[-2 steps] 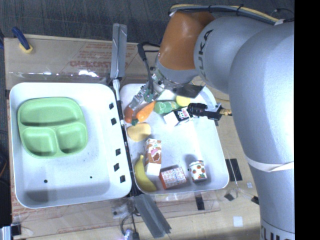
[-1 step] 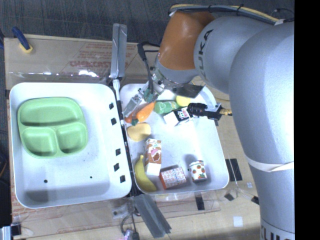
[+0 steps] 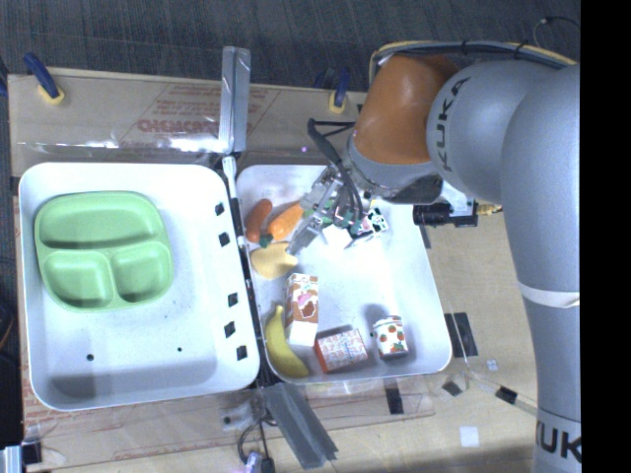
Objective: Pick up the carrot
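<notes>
Just left of claw (image 3: 317, 223), carrot (image 3: 284, 222)

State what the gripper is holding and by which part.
Cannot be told. The gripper sits at the carrot's right end in the right bin, but no grip on it is visible.

A dark grey carpeted floor (image 3: 148, 13) lies beyond the far edge of the bench (image 3: 118, 101), whose brown cardboard-like top is held by blue clamps (image 3: 43, 79) at that edge.

robot lab, KUKA arm (image 3: 513, 116), clamped bench (image 3: 118, 106)
</notes>
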Robot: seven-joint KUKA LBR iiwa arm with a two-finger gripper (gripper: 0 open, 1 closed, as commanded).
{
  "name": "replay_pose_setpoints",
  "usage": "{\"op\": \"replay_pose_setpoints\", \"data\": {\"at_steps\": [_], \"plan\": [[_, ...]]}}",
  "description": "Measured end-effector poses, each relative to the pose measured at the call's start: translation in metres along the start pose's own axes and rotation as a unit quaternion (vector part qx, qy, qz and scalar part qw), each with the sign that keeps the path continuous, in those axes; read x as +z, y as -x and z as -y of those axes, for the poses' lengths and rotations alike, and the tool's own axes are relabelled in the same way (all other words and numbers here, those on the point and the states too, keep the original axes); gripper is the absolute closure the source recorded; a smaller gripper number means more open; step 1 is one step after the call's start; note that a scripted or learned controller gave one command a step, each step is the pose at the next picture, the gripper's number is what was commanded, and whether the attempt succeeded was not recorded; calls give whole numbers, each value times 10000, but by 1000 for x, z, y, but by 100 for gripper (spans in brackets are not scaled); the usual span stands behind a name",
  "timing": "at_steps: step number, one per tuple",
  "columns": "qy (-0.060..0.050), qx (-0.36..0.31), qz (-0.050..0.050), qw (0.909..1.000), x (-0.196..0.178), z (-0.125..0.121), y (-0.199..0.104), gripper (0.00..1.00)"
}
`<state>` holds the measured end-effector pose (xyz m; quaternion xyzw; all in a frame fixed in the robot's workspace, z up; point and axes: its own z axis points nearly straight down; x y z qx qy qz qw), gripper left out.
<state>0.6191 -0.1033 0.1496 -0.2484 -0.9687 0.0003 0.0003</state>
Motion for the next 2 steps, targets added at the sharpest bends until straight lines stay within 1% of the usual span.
{"op": "replay_pose_setpoints", "data": {"at_steps": [1,2], "plan": [[4,-82,10,10000,57,-19,23,0],[12,-105,29,9999,45,-21,24,100]]}}
